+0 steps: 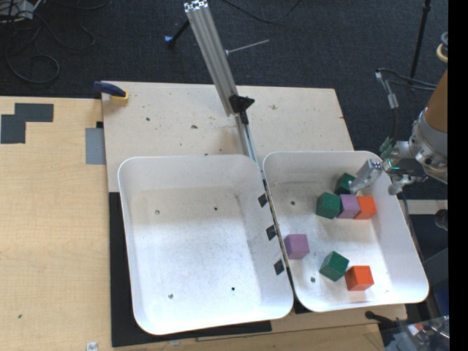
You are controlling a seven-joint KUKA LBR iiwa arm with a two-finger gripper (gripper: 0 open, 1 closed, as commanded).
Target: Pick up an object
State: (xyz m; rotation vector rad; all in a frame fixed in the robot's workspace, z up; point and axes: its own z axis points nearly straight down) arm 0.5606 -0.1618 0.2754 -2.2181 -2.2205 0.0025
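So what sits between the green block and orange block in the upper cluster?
A purple block sits between the green block and the orange block, apparently touching both, in the camera view.

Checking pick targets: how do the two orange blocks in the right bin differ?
Upper orange block touches a purple block in a row below the gripper; lower orange block sits near the front wall, beside a green block. Same color, similar size.
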